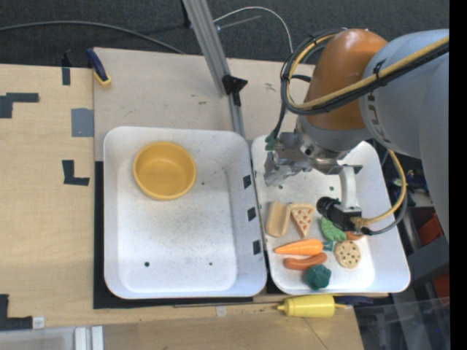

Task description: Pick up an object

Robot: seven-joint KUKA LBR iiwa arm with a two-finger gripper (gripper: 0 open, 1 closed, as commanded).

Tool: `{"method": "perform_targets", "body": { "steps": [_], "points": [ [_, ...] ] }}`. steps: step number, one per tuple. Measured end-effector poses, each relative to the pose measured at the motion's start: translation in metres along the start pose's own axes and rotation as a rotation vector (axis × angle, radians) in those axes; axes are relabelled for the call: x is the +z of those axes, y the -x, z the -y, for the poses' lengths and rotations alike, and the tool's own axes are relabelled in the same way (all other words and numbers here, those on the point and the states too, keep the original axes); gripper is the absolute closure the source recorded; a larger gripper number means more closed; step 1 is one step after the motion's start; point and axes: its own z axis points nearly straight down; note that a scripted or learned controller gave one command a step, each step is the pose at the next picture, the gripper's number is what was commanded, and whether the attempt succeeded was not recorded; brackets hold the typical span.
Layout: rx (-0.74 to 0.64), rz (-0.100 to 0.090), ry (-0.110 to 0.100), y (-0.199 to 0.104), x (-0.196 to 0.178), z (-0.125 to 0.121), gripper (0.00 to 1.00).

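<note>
Yellow bottle (pixel 309 306) lies on its side at the front edge of the worktop (pixel 168 86), just outside the right bin (pixel 387 268). Looks like smooth plastic w/ a nozzle end, cylindrical.

Gripper (pixel 281 168) hangs over the upper left part of the right bin, arm coming in from the right w/ orange band above. Can't tell whether the fingers are spread or pressed together; metal parts blur into one another, and nothing is visibly pinched between them.

Pickable things sit in a cluster below the gripper, lower half of the right bin:
- tan bread-like slab (pixel 276 218), matte, rounded rectangle
- pizza-like wedge (pixel 302 219), triangular, speckled top
- orange carrot (pixel 299 248), long taper, smooth
- red-orange sausage-like piece (pixel 304 262), just beneath the carrot
- dark green lump (pixel 317 276), bumpy, broccoli-ish
- round cookie (pixel 348 254) w/ dark dots
- green leafy bit (pixel 333 230), partly under a black cable end

Items crowd and touch, so a clean grasp prob. needs an outlier. Tan slab is nearest and has free flanks: drop straight down, close across its short width, lift slowly. Carrot would roll; avoid.

Left bin (pixel 117 195) holds a yellow bowl (pixel 165 169), glossy, round, well apart from the gripper.
</note>
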Motion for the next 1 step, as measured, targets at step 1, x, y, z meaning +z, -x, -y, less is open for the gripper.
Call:
{"method": "perform_targets", "body": {
  "steps": [1],
  "points": [
    [-0.002, 0.000, 0.001, -0.0595, 0.0095, 0.0080, 1.00]
  ]
}}
